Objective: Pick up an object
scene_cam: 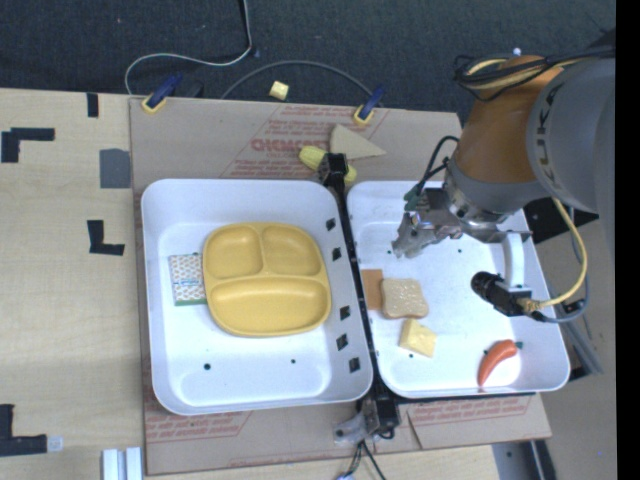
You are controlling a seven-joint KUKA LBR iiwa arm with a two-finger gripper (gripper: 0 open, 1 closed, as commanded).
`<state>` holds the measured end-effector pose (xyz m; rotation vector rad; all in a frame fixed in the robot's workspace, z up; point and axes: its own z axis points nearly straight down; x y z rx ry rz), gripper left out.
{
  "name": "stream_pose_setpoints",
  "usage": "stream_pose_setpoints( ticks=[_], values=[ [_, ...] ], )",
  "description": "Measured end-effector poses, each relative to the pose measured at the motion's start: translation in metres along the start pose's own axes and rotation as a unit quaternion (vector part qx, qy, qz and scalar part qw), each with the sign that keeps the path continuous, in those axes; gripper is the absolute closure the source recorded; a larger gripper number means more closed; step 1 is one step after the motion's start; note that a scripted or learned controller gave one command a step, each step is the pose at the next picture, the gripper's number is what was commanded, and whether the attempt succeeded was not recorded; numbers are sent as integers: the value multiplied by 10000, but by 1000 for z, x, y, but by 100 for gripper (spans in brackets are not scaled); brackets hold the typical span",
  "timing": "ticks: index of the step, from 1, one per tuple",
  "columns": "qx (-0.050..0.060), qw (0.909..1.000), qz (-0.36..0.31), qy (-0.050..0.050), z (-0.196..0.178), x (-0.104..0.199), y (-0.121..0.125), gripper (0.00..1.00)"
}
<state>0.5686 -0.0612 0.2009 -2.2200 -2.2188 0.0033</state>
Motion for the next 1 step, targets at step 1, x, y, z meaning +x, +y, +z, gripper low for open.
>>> stream_pose_setpoints(
  ticks=[1],
  values=[
    [-9, 10000, -6, -1, 1, 0, 2, 0]
  ],
)
